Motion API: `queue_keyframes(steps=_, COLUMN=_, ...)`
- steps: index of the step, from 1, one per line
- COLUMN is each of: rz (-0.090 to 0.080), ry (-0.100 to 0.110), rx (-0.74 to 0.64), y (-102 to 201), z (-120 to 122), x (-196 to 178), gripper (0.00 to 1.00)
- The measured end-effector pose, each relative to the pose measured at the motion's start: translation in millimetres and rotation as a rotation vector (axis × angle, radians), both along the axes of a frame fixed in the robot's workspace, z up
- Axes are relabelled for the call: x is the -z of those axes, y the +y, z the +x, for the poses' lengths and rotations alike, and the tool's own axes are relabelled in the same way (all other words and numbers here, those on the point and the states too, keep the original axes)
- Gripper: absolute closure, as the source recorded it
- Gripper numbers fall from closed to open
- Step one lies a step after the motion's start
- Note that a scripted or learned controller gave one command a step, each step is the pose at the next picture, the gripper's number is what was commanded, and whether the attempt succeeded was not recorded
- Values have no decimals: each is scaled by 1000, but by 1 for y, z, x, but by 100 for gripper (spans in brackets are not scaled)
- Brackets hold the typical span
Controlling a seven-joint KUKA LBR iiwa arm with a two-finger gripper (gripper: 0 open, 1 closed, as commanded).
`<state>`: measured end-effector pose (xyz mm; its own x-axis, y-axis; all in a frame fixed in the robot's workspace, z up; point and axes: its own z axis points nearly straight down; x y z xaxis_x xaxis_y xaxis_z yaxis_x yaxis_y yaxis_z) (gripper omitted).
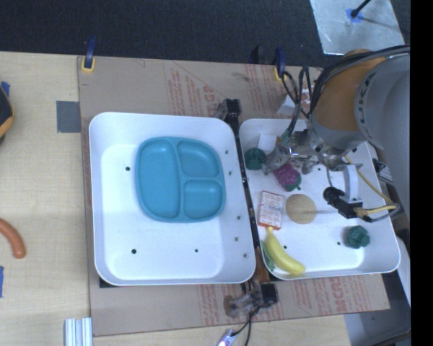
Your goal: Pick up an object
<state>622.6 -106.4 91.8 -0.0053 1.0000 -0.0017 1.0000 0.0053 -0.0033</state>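
From the overhead camera the arm comes in from the right and parks its jaws [292, 163] low in the upper-left corner of the right bin [379, 265], right over a purple object [287, 176], probably the target since it's the nearest thing. Can't tell if the jaws are open or closed, the wrist hides them. The banana [282, 256], tan ball [301, 208] and snack packet [270, 208] sit loose nearby, and the blue tray [179, 178] has the left bin [115, 265] to itself.
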Motion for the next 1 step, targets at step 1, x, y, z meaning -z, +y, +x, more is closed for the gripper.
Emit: queue_keyframes(steps=1, rz=-1, ry=2, rx=-1, y=-1, z=0, x=-10, gripper=100)
